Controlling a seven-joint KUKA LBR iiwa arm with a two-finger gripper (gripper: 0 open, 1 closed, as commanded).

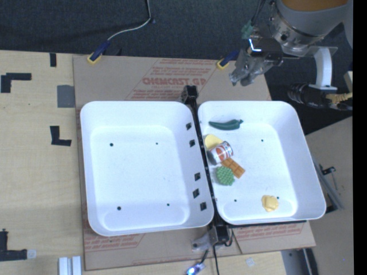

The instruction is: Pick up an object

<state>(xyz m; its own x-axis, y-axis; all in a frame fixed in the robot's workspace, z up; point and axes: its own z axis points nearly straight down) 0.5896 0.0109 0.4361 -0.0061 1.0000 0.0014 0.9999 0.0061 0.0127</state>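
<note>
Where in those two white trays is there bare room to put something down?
The left bin has bare floor throughout. In the right bin, room lies right of the green pepper and above the yellow piece. It is crowded by the divider, around the can.

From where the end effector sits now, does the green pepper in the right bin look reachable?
Probably yes. The end effector hangs above the bench behind the right bin, and the green pepper lies apart from the other items with nothing over it.

bench point(34, 153): pale wood | backdrop point(74, 10): dark cloth (white cable point(135, 24))
</note>
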